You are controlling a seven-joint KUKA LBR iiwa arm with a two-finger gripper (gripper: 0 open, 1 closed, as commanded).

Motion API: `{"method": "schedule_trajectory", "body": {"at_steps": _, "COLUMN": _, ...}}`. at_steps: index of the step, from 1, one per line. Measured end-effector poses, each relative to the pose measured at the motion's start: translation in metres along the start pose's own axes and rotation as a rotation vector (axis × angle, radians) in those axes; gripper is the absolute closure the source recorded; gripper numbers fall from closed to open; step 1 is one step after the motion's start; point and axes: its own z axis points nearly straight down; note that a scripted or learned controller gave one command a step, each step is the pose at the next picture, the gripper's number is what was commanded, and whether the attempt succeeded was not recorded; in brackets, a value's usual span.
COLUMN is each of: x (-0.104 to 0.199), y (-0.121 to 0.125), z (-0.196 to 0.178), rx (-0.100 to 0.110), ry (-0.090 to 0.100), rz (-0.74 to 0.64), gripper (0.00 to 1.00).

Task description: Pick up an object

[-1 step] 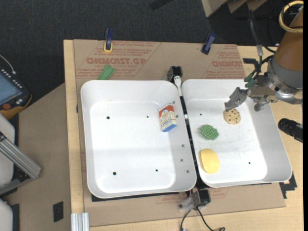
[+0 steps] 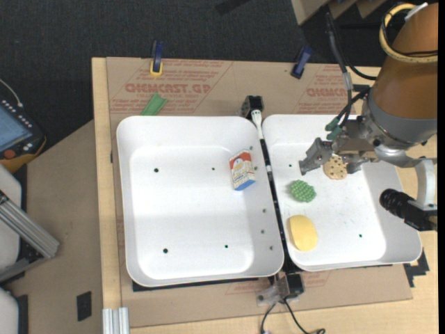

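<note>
Camera view, looking down at a slant. Bins: two shallow white plastic bins side by side on a brown cardboard-covered bench top (image 2: 208, 82), namely the left bin (image 2: 139, 207) and the right bin (image 2: 375, 245), their inner rims meeting along a dark seam. Left bin contents, one item: a small carton printed in red, white and blue (image 2: 242, 170), lying near the bin's right wall in its upper half. Right bin contents, three items: one green knobbly round object (image 2: 302, 191) in the left-centre of the bin; one smooth yellow oval object (image 2: 303, 232) just below the green one, apart from it, near the bin's front left; one tan round speckled object resembling a biscuit (image 2: 336, 168) up and to the right of the green one. Arm: one grey arm with an orange band (image 2: 410, 40), entering from the right and reaching over the right bin. Gripper: one two-finger gripper (image 2: 325, 160), low over the right bin's upper middle, its dark fingers spread, one finger (image 2: 311, 161) pointing left; the tan biscuit lies right at the fingers, but whether they grip it cannot be told. Bench fittings: two blue clamps (image 2: 156, 54) (image 2: 302, 61) on the cardboard's far edge; one green strip (image 2: 153, 104) on the cardboard above the left bin.
</note>
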Motion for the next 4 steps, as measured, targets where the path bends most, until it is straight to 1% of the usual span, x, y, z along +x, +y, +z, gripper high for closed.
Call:
{"method": "schedule_trajectory", "body": {"at_steps": 1, "x": -0.005, "y": 0.002, "z": -0.008, "rx": 0.000, "ry": -0.003, "rz": 0.009, "gripper": 1.00}}
{"method": "schedule_trajectory", "body": {"at_steps": 2, "x": 0.023, "y": -0.020, "z": 0.013, "rx": 0.007, "ry": -0.002, "rz": 0.007, "gripper": 1.00}}
{"method": "schedule_trajectory", "body": {"at_steps": 3, "x": 0.075, "y": -0.018, "z": -0.064, "rx": -0.008, "ry": -0.002, "rz": 0.003, "gripper": 1.00}}
{"method": "schedule_trajectory", "body": {"at_steps": 4, "x": 0.130, "y": -0.018, "z": -0.064, "rx": -0.001, "ry": -0.002, "rz": 0.003, "gripper": 1.00}}
